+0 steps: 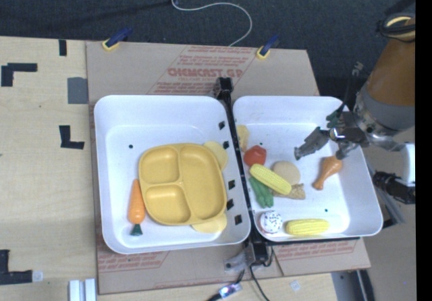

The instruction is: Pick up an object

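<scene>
Gripper: two-finger gripper (324, 144) hung spread, pinching nothing.
Below it: orange plastic drumstick (327, 171) lay in right white bin (356, 219).

Glossy plastic tray (182, 182), smooth white bins (111, 124), matt cardboard (202, 70)
</scene>
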Robot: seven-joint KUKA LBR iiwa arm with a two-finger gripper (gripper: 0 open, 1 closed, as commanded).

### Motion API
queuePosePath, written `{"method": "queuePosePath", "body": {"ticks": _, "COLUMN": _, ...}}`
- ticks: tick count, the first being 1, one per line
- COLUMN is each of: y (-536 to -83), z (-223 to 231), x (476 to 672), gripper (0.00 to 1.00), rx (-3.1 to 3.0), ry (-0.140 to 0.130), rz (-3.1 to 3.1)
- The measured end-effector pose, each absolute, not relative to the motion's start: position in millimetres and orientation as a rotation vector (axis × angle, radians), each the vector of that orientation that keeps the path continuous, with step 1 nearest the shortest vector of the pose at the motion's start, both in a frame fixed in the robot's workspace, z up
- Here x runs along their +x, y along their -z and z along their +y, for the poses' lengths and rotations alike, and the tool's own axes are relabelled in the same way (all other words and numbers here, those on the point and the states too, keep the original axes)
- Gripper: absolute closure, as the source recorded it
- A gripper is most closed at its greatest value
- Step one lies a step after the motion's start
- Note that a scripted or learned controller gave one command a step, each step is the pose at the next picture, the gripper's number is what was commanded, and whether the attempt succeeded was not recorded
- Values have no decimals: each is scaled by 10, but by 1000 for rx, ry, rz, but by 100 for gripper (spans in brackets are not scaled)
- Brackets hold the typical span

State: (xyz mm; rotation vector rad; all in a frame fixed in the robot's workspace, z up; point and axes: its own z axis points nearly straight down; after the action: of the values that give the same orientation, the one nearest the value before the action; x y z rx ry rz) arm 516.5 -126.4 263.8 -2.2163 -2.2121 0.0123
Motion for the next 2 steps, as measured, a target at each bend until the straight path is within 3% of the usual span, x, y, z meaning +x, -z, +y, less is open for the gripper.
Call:
{"method": "queuePosePath", "body": {"ticks": 1, "y": -2695, "z": -1262, "x": 5183, "gripper": 0, "rx": -2219, "ry": -2, "rz": -2222}}
{"method": "queuePosePath", "body": {"ticks": 2, "y": -2247, "z": -1294, "x": 5207, "gripper": 0, "rx": -2217, "ry": -7, "rz": -2219}}
